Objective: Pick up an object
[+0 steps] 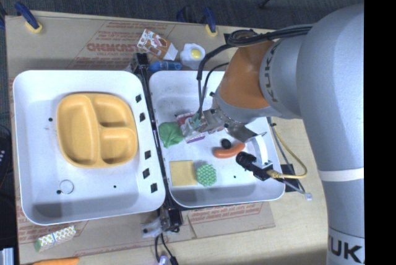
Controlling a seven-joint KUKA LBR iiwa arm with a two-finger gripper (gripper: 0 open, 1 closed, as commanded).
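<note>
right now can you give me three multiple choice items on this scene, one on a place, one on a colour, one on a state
1. Where does the yellow divided tray lie?
A. in the left bin
B. in the right bin
C. on the cardboard outside the bins

2. What colour is the dotted ball beside the yellow square block?
A. red
B. green
C. blue

3. How does the yellow divided tray stand with respect to the arm?
A. lifted above the bin
B. tipped on its edge under the wrist
C. flat in its bin, apart from the arm

Answers:
1. A, it lies on the floor of the left bin.
2. B, it is green, in the right bin.
3. C, it lies flat while the arm is over the right bin.
</note>
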